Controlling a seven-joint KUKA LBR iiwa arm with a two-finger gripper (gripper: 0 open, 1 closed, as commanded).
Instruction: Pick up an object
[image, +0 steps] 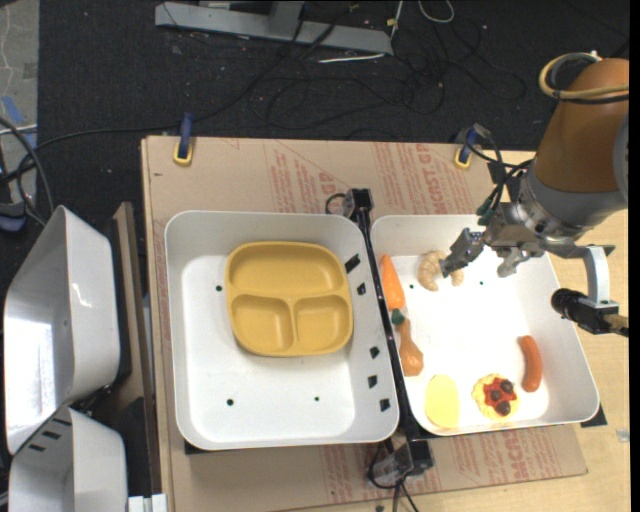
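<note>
A: Where is the gripper (490, 256) now?

B: It hangs over the right bin (572, 400), near the rim at 12 o'clock. The two fingers stand apart, and I see nothing between them.

A: What is close to it?

B: A small pale piece of toy food (431, 269) lies just at 9 o'clock from the left finger. I cannot tell if they touch.

A: And the other things in this bin?

B: Along the 9 o'clock wall lies a carrot (392, 282), and below it a brown drumstick (409, 349). Toward 6 o'clock there are a yellow oval piece (442, 399) and a small pizza (497, 394). A sausage (531, 362) lies toward 4 o'clock.

A: What about the left bin (195, 330)?

B: It holds a yellow divided plate (290, 298), a little toward 12 o'clock from the middle.
</note>
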